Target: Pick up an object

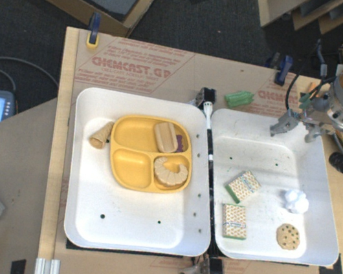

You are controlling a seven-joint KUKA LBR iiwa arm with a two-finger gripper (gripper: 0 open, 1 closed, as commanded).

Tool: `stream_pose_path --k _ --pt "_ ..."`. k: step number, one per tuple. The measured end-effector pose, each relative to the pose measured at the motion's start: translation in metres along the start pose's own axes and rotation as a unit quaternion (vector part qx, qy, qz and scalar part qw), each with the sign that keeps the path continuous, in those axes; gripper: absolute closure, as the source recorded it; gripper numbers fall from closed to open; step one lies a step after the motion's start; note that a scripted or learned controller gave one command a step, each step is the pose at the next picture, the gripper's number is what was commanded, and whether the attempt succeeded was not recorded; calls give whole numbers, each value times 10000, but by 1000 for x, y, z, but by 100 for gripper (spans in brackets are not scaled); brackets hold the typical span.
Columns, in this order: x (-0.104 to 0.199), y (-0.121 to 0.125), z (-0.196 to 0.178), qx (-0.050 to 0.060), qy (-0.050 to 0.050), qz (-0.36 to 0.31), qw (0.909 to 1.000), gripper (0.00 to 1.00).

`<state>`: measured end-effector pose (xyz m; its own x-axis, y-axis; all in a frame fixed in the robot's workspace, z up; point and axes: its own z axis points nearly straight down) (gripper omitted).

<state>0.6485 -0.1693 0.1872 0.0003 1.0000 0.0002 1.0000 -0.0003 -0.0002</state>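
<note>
My gripper (296,127) hangs over the far edge of the right bin (320,185), its two grey fingers spread apart with nothing between them, so it is open. Well in front of it, inside that bin, lie a green-edged cracker packet (243,186), a second cracker packet (234,221), a white crumpled lump (295,201) and a round cookie (287,236). None of them touches the gripper.
The left bin (123,223) holds a yellow divided plate (129,158) with a bun (167,137) and a bagel-like ring (171,172), plus a cone (100,134) beside it. A green object (238,99) lies on the bench behind the bins. Cables trail at the right.
</note>
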Motion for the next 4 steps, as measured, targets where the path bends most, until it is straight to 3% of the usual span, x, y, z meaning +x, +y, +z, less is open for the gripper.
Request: stream_pose_path --k 1,2,3,4 --pt "15 -66 95 29 17 12 10000 0" --pt "51 6 102 -29 -6 -30 10000 0" --pt "56 -75 103 37 10 8 10000 0" --pt "56 -71 92 -7 0 6 10000 100"
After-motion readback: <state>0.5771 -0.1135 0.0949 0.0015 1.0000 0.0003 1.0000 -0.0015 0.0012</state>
